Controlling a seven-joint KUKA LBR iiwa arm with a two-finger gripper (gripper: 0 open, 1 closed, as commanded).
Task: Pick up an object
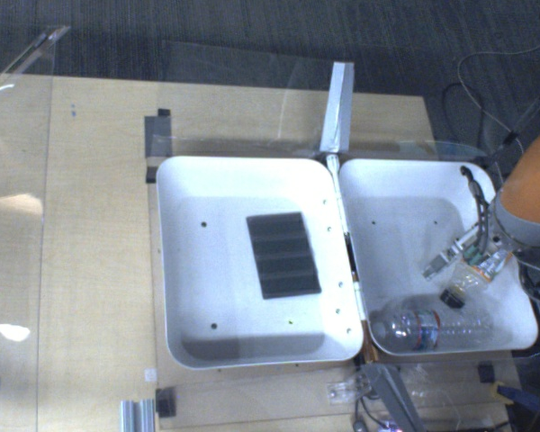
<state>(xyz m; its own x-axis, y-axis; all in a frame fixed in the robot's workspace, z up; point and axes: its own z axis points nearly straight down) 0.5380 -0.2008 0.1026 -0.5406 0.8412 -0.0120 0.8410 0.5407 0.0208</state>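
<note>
On my one feed, the fixed camera looking down at a slant, the pale wooden table (81, 241) carries two white bins side by side, their inner rims meeting along the middle.

The left bin (165, 241) holds a single dark block (283, 255). It is flat and rectangular, ribbed across in bands. It lies near the middle of the bin floor, slightly turned and away from all four walls.

The right bin (387, 192) holds a clear plastic bottle (423, 328) lying on its side along the near wall. The bottle has a blue patch on its label, its length runs left to right, and its left end is close to the bin's near-left corner.

The arm (533, 192) comes in from the right edge, its orange band above the grey wrist, over the right-hand wall of the right bin. The jaws hang over the right half of that bin's floor. They are a little farther back than the bottle and near it, and well apart from the block in the other bin. They show as a blur of pale metal, so I cannot tell how wide they stand or whether anything sits between them. I also cannot tell whether they touch the bottle.

Behind the bins a grey post (339, 106) stands at the seam where they meet. Small black brackets (164, 117) sit on the table by the left bin's far-left and near-left corners.
</note>
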